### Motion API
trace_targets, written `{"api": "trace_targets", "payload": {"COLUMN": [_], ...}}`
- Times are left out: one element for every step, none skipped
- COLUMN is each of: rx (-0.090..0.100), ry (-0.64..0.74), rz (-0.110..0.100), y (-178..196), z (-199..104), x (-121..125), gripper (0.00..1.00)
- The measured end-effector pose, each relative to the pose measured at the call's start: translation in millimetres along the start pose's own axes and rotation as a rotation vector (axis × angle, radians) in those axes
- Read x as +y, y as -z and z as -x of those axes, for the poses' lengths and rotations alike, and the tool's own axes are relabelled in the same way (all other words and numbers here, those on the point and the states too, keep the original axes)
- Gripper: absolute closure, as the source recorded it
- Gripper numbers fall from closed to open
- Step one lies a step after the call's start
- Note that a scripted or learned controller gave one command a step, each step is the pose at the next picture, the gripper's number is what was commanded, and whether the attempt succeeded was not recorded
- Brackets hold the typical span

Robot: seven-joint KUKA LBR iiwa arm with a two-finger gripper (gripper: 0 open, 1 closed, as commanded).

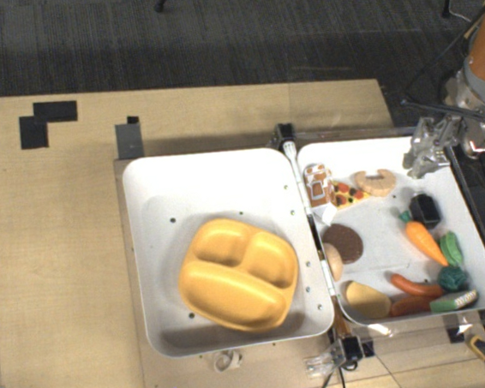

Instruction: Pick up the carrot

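The carrot [424, 243] is orange with a green leafy end. It lies slanted in the right bin [380, 207], near that bin's right wall. The gripper [427, 150] hangs over the bin's far right corner, up and slightly right of the carrot and well apart from it. I see nothing held in it. A small black item [423, 210] sits between the gripper and the carrot's upper tip.
Around the carrot lie a green broccoli piece [452, 279], a red sausage [411, 285], a yellowish wedge [367, 298] and a brown round cookie [344, 243]. Small food toys [371, 184] sit along the far wall. A big yellow bell pepper [238, 271] lies in the left bin [156, 232].
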State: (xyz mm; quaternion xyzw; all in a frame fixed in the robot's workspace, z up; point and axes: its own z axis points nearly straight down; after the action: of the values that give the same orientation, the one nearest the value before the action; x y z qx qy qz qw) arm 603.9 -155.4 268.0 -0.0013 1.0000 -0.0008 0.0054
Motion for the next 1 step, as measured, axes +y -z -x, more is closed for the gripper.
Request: {"api": "trace_targets", "payload": {"rx": [0.008], "ry": [0.063], "rz": [0.002], "y": [-105.6], "z": [-44.7], "x": [-20.7], "gripper": [0.0]}}
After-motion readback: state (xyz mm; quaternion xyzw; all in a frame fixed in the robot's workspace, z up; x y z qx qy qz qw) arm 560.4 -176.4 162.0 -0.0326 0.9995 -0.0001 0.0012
